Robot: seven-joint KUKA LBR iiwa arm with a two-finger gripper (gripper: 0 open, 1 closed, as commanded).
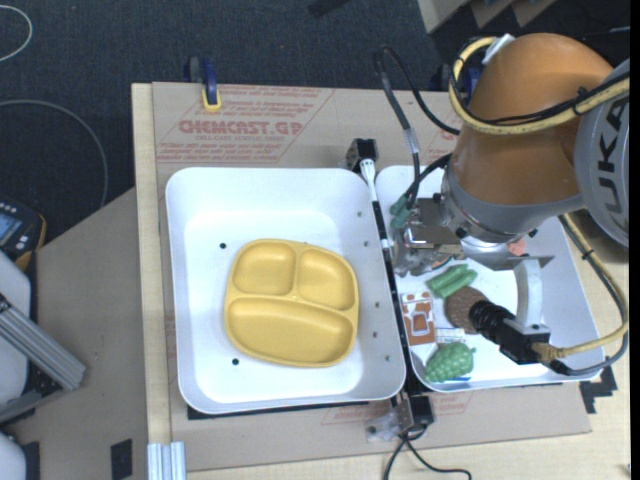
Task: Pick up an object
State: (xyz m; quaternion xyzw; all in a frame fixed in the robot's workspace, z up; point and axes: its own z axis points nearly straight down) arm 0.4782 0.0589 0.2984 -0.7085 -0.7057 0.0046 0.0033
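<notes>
Gripper (415,253) hangs low over right bin (583,303) near the divider, grip state can't tell, w/ green toys (449,360) & small bits crowded beside it, so risk = clipping bin wall or grabbing nothing.

A yellow divided plate (291,302) sits in the white left bin (190,268). In the white right bin (580,298), lower right of the frame, lie green items (450,361), a brown disc (460,309) and a red-and-white card (421,320). The board (250,123) beneath is tan with red lettering; a blue-and-yellow clamp (209,83) grips its top edge.
</notes>
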